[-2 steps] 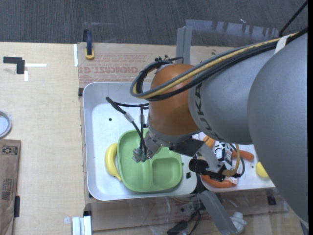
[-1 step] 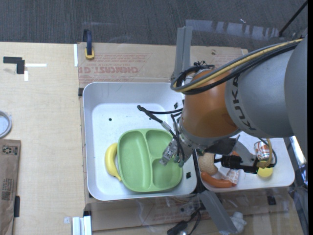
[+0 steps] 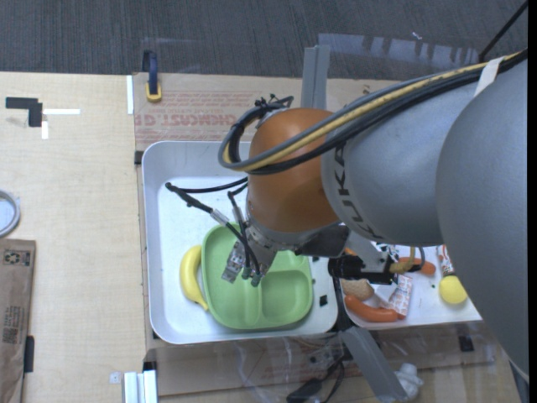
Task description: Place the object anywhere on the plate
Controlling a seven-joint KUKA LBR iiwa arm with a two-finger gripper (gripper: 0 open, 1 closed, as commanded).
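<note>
Just beside green plate (image 3: 268, 300): curved yellow banana (image 3: 192, 277).

arm (image 3: 403, 175): partial "KUK" lettering | bench strip (image 3: 210, 117): red print, mirrored, unreadable

Hot dog (image 3: 373, 311): right of the gripper, in the neighbouring bin
Lemon (image 3: 452, 290): farther right
Blue-and-yellow clamp (image 3: 152, 76): up-left, on the bench
Brown paper bag (image 3: 15, 302): far left
</note>
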